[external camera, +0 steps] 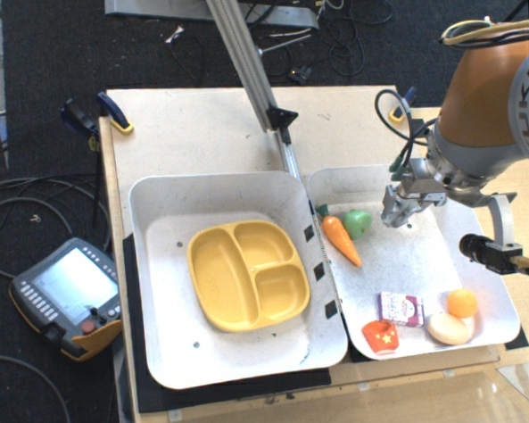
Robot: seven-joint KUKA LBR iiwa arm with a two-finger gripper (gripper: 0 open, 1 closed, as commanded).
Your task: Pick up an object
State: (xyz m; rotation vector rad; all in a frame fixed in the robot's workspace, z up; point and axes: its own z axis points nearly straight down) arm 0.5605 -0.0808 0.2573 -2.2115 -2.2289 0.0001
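Here the grey end effector hovers in the right shallow white bin, near the green round toy and orange plastic carrot.

My arm shows a broad orange band above a grey wrist, black cables looping beside it, and a metallic gripper below.

I see a pale wooden bench. On it two white bins lie side by side, the left bin and the right bin, their edges touching.
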